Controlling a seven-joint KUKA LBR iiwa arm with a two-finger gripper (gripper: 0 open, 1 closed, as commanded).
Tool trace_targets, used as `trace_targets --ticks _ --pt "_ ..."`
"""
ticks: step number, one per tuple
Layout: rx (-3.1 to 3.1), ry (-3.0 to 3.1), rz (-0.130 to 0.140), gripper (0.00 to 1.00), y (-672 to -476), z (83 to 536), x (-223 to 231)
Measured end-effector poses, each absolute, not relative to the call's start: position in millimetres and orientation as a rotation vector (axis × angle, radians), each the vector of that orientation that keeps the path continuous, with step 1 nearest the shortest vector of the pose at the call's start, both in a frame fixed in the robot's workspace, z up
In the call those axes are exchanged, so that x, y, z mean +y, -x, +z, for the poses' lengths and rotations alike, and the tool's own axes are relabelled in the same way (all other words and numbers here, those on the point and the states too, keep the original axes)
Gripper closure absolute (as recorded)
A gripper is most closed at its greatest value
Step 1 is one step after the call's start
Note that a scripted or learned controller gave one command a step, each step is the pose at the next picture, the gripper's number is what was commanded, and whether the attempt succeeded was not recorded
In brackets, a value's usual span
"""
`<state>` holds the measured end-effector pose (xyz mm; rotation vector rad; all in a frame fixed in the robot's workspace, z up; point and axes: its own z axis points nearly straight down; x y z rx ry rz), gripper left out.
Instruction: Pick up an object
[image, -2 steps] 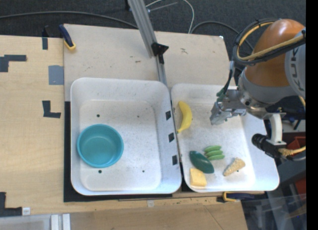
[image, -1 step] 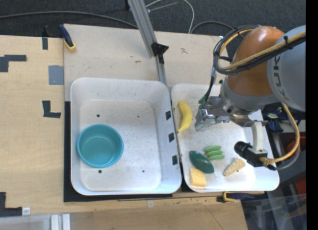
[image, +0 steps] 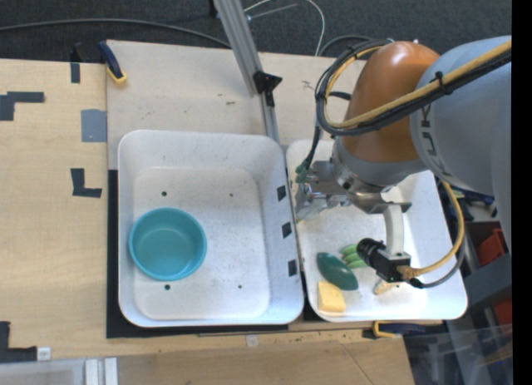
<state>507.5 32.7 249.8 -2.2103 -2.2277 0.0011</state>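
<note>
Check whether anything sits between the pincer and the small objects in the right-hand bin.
Nothing visible does. The pincer hangs over the upper left part of the shallow white right-hand bin; the dark green rounded object and the pale yellow block lie nearer the front edge, with bare bin floor between. The arm's black fitting sits beside them, to their right.

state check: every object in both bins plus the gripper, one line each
teal bowl: upright, resting in the left bin, near its front left corner.
dark green object: lying in the right bin, free of the arm.
yellow block: lying flat at the right bin's front edge, just below the dark green object.
gripper: low over the right bin's left side; finger state unclear.
</note>
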Motion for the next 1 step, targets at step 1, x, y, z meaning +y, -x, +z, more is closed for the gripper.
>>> trace_targets --ticks 1 --pt "-2.228 2.210 0.003 1.00 -495.7 250.2 85.0"
